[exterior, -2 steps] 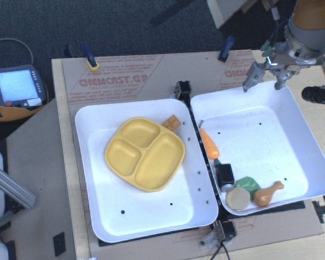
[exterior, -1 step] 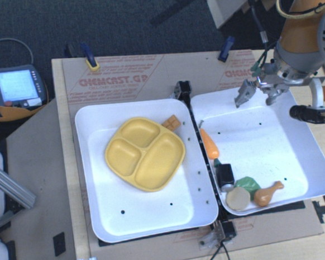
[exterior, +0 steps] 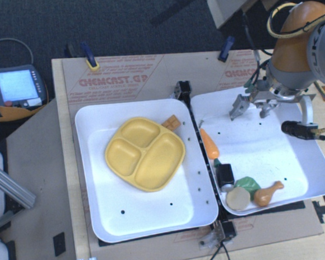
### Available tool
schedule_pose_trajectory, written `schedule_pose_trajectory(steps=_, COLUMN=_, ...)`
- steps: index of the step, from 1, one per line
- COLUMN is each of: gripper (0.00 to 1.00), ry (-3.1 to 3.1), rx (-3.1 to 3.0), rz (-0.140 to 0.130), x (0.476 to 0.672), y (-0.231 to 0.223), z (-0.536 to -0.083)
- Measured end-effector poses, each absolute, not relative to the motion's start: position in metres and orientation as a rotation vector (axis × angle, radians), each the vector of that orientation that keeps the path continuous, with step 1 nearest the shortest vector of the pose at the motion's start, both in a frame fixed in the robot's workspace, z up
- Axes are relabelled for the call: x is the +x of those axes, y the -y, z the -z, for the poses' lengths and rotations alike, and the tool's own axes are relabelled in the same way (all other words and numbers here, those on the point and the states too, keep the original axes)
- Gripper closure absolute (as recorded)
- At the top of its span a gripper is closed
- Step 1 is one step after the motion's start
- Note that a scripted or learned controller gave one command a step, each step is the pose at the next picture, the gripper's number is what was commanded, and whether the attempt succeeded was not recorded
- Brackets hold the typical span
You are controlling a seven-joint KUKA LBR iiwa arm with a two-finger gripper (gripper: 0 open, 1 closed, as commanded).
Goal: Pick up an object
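My gripper (exterior: 249, 110) hangs over the far part of the right bin (exterior: 299, 160), open, with nothing between its fingers. Along that bin's left wall lies an orange carrot (exterior: 209, 143), and a small black block (exterior: 225, 175) sits just nearer than it. In the near left corner are a green piece (exterior: 248, 184), a beige disc (exterior: 238, 198) and a brown drumstick (exterior: 267, 193), close together. All of these lie well apart from the gripper, nearer and to its left.
The left bin (exterior: 101, 204) holds a yellow divided plate (exterior: 146, 153), with a small brown block (exterior: 171, 122) at the plate's far right rim. A black divider clip (exterior: 183, 89) stands between the bins at the back.
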State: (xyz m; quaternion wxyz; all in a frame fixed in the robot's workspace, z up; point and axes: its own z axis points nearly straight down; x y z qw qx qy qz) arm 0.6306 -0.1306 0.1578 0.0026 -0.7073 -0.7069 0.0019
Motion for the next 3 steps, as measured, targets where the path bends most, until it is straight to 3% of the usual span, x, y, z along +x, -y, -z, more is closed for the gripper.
schedule_pose_trajectory(steps=1, gripper=0.00, ry=2.220, rx=-2.220, rz=-0.003, x=0.632, y=0.132, z=-0.095)
schedule_pose_trajectory(steps=2, gripper=1.00, ry=2.224, rx=-2.225, rz=0.003, x=0.634, y=0.132, z=-0.110)
schedule_pose_trajectory(steps=3, gripper=1.00, ry=2.227, rx=-2.224, rz=0.006, x=0.635, y=0.123, z=-0.169)
